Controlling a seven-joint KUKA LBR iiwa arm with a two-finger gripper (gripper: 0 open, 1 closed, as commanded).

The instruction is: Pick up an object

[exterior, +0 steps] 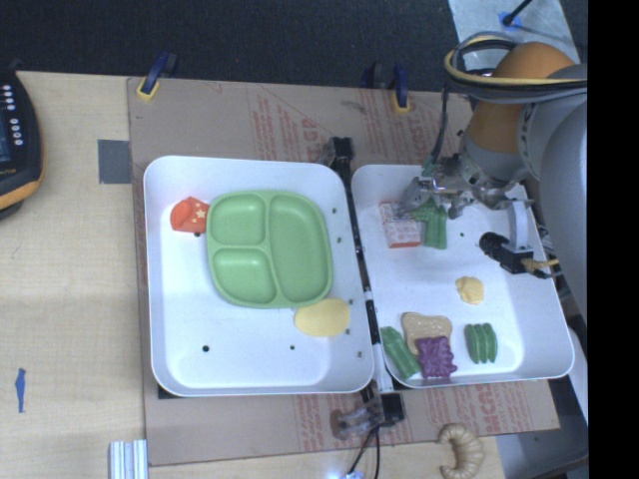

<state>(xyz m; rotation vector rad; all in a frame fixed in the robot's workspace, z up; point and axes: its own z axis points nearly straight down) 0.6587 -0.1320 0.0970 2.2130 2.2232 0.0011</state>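
Claw (424, 203) low in right bin (519, 357), green piece (435, 228) touching

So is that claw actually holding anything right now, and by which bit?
It can't be told. The gripper sits right at the top end of a green piece in the right bin, hiding any contact.

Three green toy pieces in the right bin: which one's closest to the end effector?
The dark green piece at the bin's far end, beside the pink-and-white packet, right under the end effector. The other two lie along the near edge.
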